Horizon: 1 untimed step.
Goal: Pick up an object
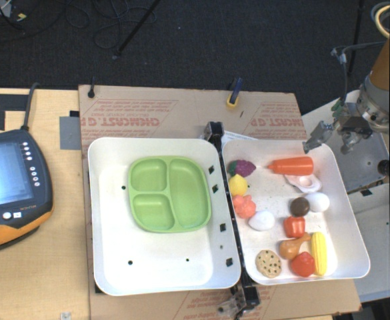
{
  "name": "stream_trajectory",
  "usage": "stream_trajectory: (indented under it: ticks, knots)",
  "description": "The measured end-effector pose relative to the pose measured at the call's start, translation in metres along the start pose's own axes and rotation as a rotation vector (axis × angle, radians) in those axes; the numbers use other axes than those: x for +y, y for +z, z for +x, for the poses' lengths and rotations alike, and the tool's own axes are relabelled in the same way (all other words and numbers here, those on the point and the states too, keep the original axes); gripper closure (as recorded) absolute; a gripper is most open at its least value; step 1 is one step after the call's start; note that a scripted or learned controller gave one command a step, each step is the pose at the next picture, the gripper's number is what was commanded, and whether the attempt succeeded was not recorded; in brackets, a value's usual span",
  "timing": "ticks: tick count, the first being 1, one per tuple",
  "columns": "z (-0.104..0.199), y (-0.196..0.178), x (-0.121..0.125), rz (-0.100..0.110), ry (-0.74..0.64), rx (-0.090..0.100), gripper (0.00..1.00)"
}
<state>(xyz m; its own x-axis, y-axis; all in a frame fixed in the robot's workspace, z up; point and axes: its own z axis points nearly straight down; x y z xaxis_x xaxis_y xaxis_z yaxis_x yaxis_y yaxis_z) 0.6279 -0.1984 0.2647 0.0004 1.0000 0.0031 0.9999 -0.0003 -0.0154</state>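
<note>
The camera view looks down on the worktop [55, 112], which carries two shallow white bins side by side. The left bin [115, 259] holds a green divided plate [169, 195] and nothing else that I can see. The right bin [351, 245] holds all the small toy foods: a carrot [291, 166] near the far rim, a purple piece [245, 168], a yellow piece [239, 185], a pink piece [244, 207], a white egg shape [261, 220], a brown ball [299, 207], a red piece [295, 227], a cookie [269, 263], a corn cob [319, 253] and a tomato [303, 265].

The arm [380, 79] comes in from the right, and its gripper [341, 129] hangs above the far right corner of the right bin, near the carrot but apart from it. I cannot tell if the gripper is open or closed, because it is small and dark against the background; no object is seen in it.

In my judgement the step in hand is the approach, and nothing is picked yet. To do it well, the gripper should choose an object that stands a little free, such as the carrot or the cookie, and come down straight over its middle. The pieces near the corn cob touch each other, so a grasp there could push neighbours away.
</note>
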Motion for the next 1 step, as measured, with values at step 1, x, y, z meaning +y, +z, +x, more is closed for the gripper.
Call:
stream_trajectory:
  ticks: [1]
  knots:
    - [0.0001,-0.0087,0.0015,-0.013,-0.002,-0.002,0.00]
